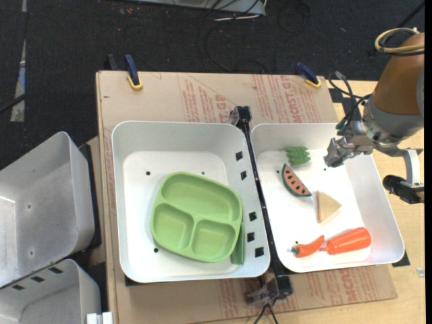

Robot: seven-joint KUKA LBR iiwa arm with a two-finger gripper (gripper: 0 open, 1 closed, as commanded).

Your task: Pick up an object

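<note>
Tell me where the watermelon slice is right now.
In the camera view, the watermelon slice lies in the right bin, toward its upper left, just below the green broccoli piece and up-left of the tan wedge.

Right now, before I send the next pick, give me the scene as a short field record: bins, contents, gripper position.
left bin: holds a green divided plate
right bin: holds four items
broccoli piece: near the far wall, green
watermelon slice: just in front of the broccoli piece
tan wedge: centre of the bin, lying apart from the others
orange carrot: along the near wall
gripper: above the far right part of the right bin, right of the broccoli piece
held item: none visible
</note>
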